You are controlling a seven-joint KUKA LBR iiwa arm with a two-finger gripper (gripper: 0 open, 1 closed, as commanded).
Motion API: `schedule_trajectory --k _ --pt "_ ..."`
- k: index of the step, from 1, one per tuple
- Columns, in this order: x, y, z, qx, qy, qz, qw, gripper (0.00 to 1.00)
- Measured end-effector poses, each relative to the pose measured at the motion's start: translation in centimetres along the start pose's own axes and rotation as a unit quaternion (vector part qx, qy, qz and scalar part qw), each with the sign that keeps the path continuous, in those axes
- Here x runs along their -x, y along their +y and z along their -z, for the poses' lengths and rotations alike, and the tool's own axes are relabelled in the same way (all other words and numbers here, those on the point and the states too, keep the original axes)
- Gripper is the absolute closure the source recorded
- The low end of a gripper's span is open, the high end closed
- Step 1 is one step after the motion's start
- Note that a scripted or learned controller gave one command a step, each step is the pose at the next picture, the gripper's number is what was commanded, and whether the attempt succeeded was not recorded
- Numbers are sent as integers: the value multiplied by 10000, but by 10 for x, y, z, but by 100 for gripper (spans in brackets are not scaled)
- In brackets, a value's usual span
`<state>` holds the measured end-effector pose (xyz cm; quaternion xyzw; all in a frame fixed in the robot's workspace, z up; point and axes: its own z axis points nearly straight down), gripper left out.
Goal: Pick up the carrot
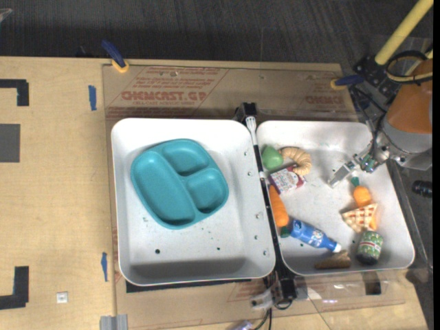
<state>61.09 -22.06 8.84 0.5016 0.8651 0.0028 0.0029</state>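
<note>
The carrot (278, 210), long and orange, is pressed against the right bin's (402, 205) left wall. The end effector (350, 168) is seen in open floor nearby; its spread cannot be told.

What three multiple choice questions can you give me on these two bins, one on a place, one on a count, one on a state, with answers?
1. Where does the carrot lie?
A. On the teal plate
B. In the right bin, along its left wall
C. On the bench

2. How many compartments does the teal divided plate have?
A. Three
B. Five
C. One

3. How does the end effector stand to the carrot?
A. Clamped on it
B. Lifting it over the left bin
C. Apart from it, over the right bin

Answers: B, the carrot hugs that wall; A, three hollows show; C, bare bin floor separates them.
</note>
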Motion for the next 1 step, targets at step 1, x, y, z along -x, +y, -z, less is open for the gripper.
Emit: schedule_trajectory --k 1 --pt "-48 -32 1 -11 -10 34 10000 0"
